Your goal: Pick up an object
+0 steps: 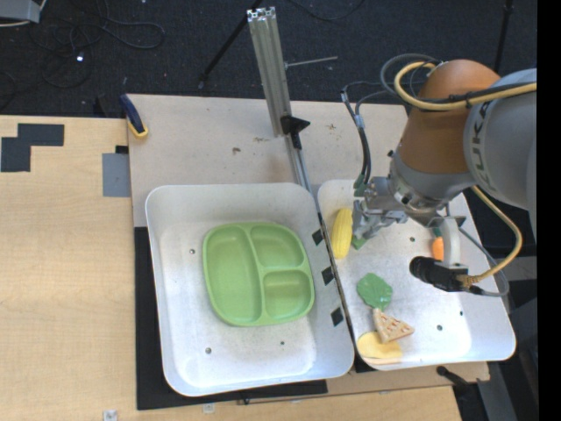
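The right bin point(460, 327) holds several small toy foods. A yellow corn-like piece point(341, 232) lies against its left wall. Nearer the front are a green leafy piece point(375, 289), a tan cheese wedge point(392, 326) and a flat yellow piece point(377, 349). A small orange piece point(437, 249) lies at the right, partly behind the arm. My gripper point(366, 224) hangs low in the bin's back left part, just right of the yellow piece. I see nothing held in it.
A green divided plate point(259, 273) lies in the left bin point(171, 261). A slanted metal post point(273, 73) rises behind the bins. A black cable plug point(440, 274) hangs over the right bin. A blue and yellow tool point(134, 117) lies at the back left.
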`<state>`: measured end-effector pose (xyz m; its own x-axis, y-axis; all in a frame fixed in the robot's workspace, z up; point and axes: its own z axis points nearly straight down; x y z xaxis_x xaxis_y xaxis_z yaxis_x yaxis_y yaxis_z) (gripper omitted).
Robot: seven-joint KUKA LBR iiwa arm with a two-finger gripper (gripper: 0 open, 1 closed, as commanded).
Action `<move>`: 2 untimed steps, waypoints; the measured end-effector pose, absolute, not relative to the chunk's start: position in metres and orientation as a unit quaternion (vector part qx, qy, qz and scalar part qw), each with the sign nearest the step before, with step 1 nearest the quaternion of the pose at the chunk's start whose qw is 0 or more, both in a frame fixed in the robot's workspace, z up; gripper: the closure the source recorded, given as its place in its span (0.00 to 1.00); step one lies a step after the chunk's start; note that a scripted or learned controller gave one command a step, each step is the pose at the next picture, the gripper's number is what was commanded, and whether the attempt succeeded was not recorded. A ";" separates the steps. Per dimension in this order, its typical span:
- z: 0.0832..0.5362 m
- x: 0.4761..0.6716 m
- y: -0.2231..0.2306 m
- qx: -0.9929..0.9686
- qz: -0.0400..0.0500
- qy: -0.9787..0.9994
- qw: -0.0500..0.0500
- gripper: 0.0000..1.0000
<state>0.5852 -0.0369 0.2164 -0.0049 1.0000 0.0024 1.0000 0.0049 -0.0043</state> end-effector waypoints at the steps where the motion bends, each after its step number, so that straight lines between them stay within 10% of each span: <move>1: 0.209 0.587 0.014 -0.706 0.001 -0.709 0.003 1.00; 2: 0.205 0.584 0.063 -0.705 0.001 -0.709 0.003 1.00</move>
